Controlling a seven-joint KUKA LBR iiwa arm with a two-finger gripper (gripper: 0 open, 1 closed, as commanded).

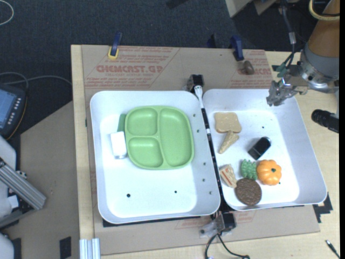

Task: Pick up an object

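Note:
The right bin (291, 128) holds a slice of toast (227, 122), a tan wedge (228, 141), a small black block (261, 147), a green broccoli piece (248, 168), an orange pumpkin (269, 172), a sandwich piece (227, 175) and a brown round cookie (248, 191). My gripper (277, 96) hangs over the bin's far right corner, well away from all of these. Nothing is visible between its fingers.
The left bin (108, 188) contains a green divided plate (159, 137) with a small white block (118, 144) beside its left edge. Two clamps (114, 47) (236, 47) grip the cardboard base at the back. A dark object (329, 120) lies off the bench to the right.

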